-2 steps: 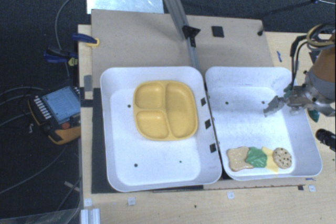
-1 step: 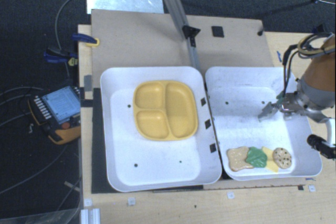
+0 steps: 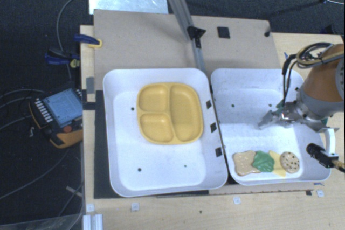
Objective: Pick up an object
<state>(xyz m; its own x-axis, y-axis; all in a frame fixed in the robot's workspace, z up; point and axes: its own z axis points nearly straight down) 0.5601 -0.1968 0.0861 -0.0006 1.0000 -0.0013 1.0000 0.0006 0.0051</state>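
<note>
Along the front wall of the right bin (image 3: 245, 83) lie several food toys in a row: a tan toast slice (image 3: 245, 163), a green leafy piece (image 3: 263, 161), a yellow cheese slice (image 3: 277, 166) partly under the green piece, and a round chocolate-chip cookie (image 3: 290, 161). My gripper (image 3: 281, 118) hangs over the right half of that bin, behind the row and apart from it. Nothing is visibly held. The arm's orange band (image 3: 322, 82) rises above it at the right edge.
The left bin (image 3: 121, 159) holds a yellow three-compartment plate (image 3: 169, 112). A slanted metal pole (image 3: 180, 5) crosses the cardboard behind the bins. Cables and a blue-screened device (image 3: 59, 110) lie off the bench to the left.
</note>
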